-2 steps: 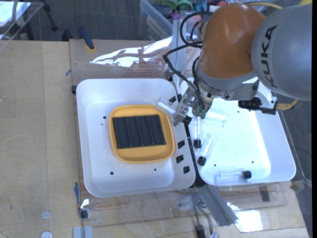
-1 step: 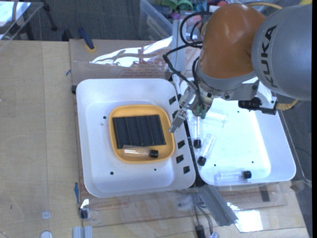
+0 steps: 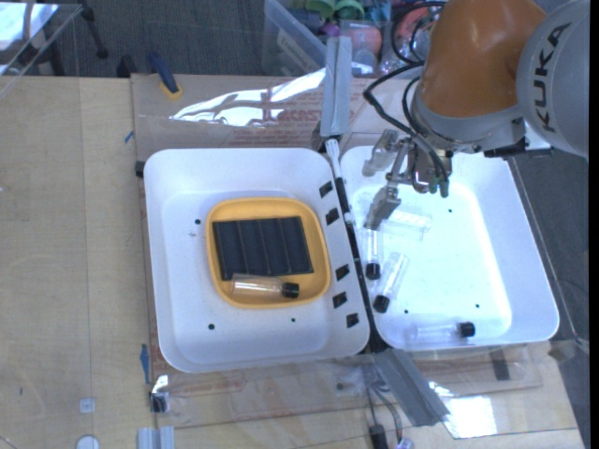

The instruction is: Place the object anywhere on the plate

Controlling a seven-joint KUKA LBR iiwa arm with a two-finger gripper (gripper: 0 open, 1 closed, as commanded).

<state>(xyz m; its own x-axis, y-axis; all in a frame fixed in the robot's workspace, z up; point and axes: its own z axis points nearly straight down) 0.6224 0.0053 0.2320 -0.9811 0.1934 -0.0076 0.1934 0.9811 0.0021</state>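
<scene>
The gripper (image 3: 412, 181) hangs over the far left part of the right bin (image 3: 524, 251), close to the divider between the two bins. Whether its jaws are open or closed I cannot tell; the metal parts blur together against the white floor, and nothing can be made out held between them.

Clear vials lie in that bin: a pair (image 3: 382, 269) near and slightly left of the jaws, running mostly near-to-far with dark caps at their near ends, and a lone vial (image 3: 440, 329) at the near edge, lying left-to-right with its cap to the right.

The yellow plate (image 3: 217, 271) sits in the left bin (image 3: 168, 251), well to the left, and already carries one capped vial (image 3: 264, 288) along its near edge, lying left-to-right
</scene>
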